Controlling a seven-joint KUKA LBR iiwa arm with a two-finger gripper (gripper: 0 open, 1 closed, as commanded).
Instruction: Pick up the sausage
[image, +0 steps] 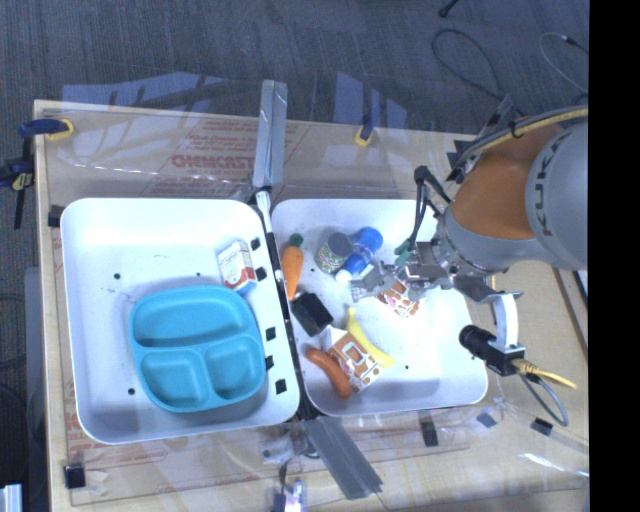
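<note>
The sausage (329, 369), reddish-brown and short, lies near the front-left corner of the right bin (440, 375), partly tucked under a small patterned carton (356, 361). My gripper (388, 283) hangs over the middle of the right bin, up and to the right of the sausage and well apart from it. Right beneath the gripper sits a small red-and-white packet (402, 298); whether it is held is unclear.
Around the sausage are a yellow banana (366, 341), a black block (310, 313), an orange carrot (291, 268), a tin can (333, 253) and a blue bottle (364, 243). The left bin (90, 260) holds a blue divided tray (196, 346) and a small carton (235, 265).
</note>
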